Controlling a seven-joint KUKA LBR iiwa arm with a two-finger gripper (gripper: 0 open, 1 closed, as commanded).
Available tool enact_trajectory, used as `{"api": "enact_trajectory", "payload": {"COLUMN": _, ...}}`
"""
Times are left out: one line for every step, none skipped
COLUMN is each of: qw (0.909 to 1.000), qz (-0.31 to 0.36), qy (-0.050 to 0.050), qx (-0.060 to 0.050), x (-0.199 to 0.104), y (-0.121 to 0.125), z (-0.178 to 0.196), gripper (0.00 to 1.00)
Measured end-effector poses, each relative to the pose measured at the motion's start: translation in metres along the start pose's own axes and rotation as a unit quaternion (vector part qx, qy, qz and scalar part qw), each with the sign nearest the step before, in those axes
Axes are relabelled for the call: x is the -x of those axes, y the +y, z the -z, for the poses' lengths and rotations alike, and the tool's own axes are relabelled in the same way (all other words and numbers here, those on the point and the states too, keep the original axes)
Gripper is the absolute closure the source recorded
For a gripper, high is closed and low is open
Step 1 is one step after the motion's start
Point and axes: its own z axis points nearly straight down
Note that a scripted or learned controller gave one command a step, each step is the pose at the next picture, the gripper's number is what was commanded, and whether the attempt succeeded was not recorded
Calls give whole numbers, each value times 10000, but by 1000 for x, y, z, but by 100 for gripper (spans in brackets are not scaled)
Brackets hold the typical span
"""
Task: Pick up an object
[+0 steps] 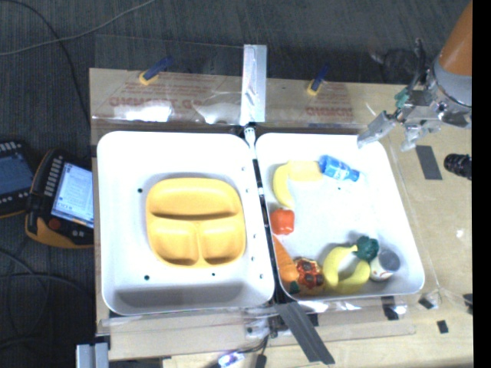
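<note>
The arm (460, 44) enters at the upper right of the frame. Its gripper (393, 125) hangs above the upper right corner of the right bin (406, 228), over the rim and not over any object. The jaws stand apart and released, with nothing between them.

Candidate objects lie in the right bin: a blue bottle (338, 169) and a yellow banana (288, 179) toward the top, a red-orange piece (282, 221) at the left wall, and a crowded cluster along the bottom edge that includes a yellow pear-like fruit (344, 268). The left bin (115, 205) holds a yellow divided tray (196, 221).

Step in hand, as judged: approach, before any descent. The next move calls for travel down-left in the frame to centre over one target. The blue bottle is nearest and lies apart from its neighbours.
</note>
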Motion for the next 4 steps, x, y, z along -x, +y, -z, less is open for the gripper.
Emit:
{"api": "enact_trajectory", "payload": {"qw": 9994, "qz": 350, "qy": -17, "qx": -8, "x": -3, "y": 48, "z": -86, "gripper": 0}}
{"api": "enact_trajectory", "payload": {"qw": 9929, "qz": 1191, "qy": -16, "qx": 35, "x": -1, "y": 50, "z": -181, "gripper": 0}}
{"api": "enact_trajectory", "payload": {"qw": 9928, "qz": 1198, "qy": -20, "qx": 18, "x": -2, "y": 49, "z": -173, "gripper": 100}}
{"api": "enact_trajectory", "payload": {"qw": 9993, "qz": 371, "qy": -12, "qx": 5, "x": -9, "y": 48, "z": -60, "gripper": 100}}
